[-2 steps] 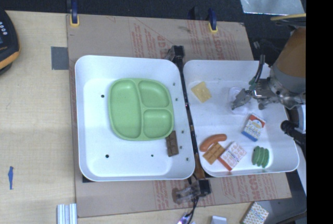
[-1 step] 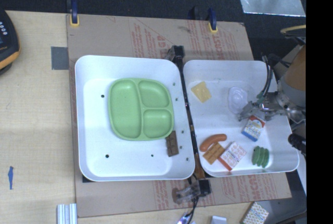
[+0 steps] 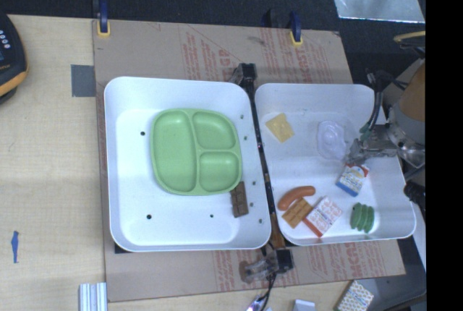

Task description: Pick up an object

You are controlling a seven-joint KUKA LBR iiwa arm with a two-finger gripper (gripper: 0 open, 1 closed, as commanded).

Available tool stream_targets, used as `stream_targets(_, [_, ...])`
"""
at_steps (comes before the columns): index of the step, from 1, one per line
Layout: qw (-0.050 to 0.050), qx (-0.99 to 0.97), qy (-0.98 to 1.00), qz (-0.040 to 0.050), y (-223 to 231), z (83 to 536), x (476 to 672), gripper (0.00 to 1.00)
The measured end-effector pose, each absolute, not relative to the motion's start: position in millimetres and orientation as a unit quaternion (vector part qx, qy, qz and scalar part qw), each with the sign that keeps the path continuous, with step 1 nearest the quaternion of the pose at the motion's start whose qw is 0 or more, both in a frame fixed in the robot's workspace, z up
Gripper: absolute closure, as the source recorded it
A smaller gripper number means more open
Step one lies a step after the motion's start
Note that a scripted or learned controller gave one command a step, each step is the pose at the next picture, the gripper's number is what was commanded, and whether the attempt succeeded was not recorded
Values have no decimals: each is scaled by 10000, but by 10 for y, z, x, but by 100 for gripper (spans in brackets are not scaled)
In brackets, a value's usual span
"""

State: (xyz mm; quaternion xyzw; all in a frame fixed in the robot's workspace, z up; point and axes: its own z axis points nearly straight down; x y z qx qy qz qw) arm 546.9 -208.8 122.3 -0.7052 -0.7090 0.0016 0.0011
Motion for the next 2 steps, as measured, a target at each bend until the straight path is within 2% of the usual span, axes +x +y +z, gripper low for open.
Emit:
stream_targets(1, [13, -7050, -7092, 19, -2086, 1219, 5468, 0])
stream_targets(2, [17, -7045, -7097, 17, -2115, 904, 5586, 0])
